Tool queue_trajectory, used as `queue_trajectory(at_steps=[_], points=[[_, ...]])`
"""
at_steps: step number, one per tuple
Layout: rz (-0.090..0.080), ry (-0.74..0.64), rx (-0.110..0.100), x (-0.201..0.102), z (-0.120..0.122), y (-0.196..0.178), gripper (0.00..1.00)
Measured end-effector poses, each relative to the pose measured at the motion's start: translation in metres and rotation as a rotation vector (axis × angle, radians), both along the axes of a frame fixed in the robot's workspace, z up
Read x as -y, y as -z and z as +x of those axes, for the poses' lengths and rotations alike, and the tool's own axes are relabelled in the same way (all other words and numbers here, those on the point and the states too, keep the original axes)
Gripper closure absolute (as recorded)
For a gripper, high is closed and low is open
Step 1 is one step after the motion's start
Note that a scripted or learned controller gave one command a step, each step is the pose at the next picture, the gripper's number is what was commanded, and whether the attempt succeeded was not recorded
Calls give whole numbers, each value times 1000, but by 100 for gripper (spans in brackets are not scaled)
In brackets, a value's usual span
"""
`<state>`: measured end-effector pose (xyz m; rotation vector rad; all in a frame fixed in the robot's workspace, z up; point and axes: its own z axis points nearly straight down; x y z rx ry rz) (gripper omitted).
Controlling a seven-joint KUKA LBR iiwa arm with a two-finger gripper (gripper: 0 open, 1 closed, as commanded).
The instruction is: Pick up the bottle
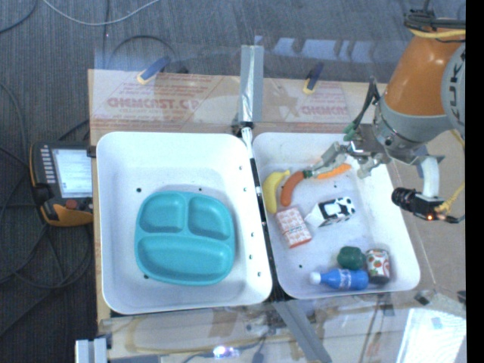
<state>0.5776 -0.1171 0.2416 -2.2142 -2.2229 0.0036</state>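
A blue bottle [342,280] lies on its side at the near edge of the right bin [404,240], untouched, beside a green object [350,257] and a small can [377,265]. Farther back, the jaws [349,157] hover open and empty near a carrot [331,172]. The pickup looks unstarted.

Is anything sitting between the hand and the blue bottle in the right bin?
Yes. The hand is at the bin's far side; the black-and-white cow toy and green object lie between it and the bottle.
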Motion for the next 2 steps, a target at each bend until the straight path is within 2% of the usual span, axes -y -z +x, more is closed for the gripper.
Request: queue_trajectory(at_steps=[1, 2], points=[[-1, 174, -3, 2, -63, 89, 0], [1, -5, 24, 4, -86, 147, 0]])
